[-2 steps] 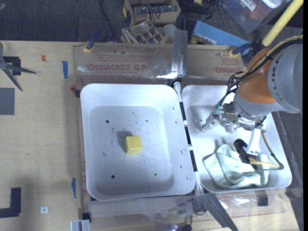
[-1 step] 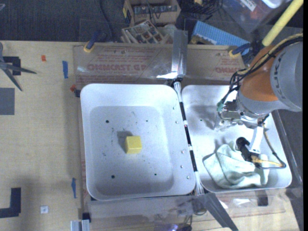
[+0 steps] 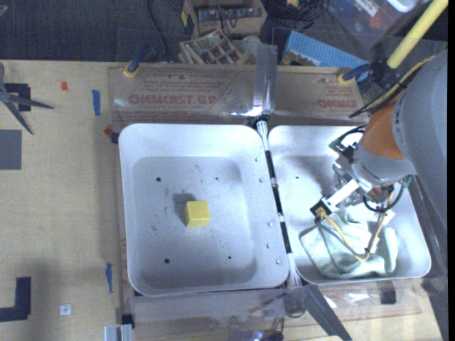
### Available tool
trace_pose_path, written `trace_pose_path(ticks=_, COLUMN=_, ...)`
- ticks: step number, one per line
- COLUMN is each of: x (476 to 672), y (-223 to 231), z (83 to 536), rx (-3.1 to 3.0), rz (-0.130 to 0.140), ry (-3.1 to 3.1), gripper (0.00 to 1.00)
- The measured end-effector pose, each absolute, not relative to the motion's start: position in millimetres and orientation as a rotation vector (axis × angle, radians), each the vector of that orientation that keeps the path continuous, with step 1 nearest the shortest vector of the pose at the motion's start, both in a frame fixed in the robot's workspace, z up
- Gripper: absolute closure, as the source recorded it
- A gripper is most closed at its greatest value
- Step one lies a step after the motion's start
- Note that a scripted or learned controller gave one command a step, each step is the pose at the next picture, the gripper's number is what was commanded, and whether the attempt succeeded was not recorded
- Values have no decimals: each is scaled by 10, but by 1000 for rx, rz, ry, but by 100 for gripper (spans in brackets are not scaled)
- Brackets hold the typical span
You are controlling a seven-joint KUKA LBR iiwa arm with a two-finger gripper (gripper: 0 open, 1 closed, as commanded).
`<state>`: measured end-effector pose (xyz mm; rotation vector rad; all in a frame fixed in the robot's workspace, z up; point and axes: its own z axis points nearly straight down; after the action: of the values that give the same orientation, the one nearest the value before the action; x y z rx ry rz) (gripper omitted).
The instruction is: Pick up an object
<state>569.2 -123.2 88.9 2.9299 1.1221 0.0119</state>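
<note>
Nearby, gripper (image 3: 328, 208) (grip state unclear) above pale cloth (image 3: 348, 251); yellow block (image 3: 197, 213) in other bin (image 3: 142, 148).

The arm (image 3: 426, 119) is cut off by the picture's right edge. Its wrist hides part of the right bin (image 3: 298, 148). The gripper (image 3: 334, 208) is too blurred to read.

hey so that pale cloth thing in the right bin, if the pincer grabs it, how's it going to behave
The cloth lies crumpled in soft folds, so it is probably floppy and would drape and sag from the pincer. It looks thin, so likely light. A yellow cord lies across it and might drag along.
</note>
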Motion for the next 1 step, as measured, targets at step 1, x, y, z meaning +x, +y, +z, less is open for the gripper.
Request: trace_pose_path(ticks=1, x=5684, y=-1320, z=1127, rx=3022, rz=-2, ry=862, gripper=100)
